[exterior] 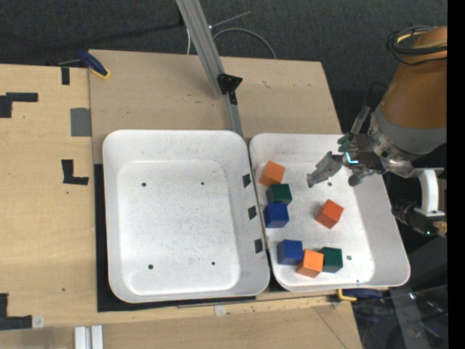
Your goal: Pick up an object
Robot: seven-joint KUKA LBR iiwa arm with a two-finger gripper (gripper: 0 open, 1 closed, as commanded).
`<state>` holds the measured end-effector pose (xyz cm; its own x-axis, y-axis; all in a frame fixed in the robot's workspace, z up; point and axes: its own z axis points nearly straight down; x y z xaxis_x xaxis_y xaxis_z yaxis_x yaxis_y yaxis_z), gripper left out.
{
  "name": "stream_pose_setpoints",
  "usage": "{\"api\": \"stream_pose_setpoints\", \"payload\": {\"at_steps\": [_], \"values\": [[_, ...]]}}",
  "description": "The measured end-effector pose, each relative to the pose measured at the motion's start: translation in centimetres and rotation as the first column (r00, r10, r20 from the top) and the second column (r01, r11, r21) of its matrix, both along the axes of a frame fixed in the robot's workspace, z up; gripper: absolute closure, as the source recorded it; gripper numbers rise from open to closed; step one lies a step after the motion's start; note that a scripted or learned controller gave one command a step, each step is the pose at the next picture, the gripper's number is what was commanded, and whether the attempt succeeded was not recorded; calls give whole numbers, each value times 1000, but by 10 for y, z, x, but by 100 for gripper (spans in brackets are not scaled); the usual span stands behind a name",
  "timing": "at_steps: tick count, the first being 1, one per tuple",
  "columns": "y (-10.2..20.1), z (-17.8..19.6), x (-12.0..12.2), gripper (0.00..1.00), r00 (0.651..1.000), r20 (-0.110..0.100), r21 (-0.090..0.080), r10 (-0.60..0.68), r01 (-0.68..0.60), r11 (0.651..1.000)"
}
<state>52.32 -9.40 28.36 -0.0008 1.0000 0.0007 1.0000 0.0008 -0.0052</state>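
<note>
The tool (336,169) hangs over the right bin (385,267), its fingers spread and pinching nothing; this looks like the approach step; nearest lies the red block (329,214), just below it, apart from the other blocks; next it must centre above that block, descend, then press together around it.

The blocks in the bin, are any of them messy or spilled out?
None spilled. All seven blocks sit inside the right bin. One thing is a bit messy: the orange block near the front looks tipped, leaning against the blue block and the green block.
</note>
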Motion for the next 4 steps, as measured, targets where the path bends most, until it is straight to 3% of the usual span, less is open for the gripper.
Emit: {"api": "stream_pose_setpoints", "payload": {"at_steps": [1,2,4], "values": [[0,2,1,0,1000,4,-1,1,-1,1000],[-1,-62,-1,0,1000,-3,0,-1,1,1000],[-10,-155,-2,0,1000,3,-1,-2,2,1000]]}}
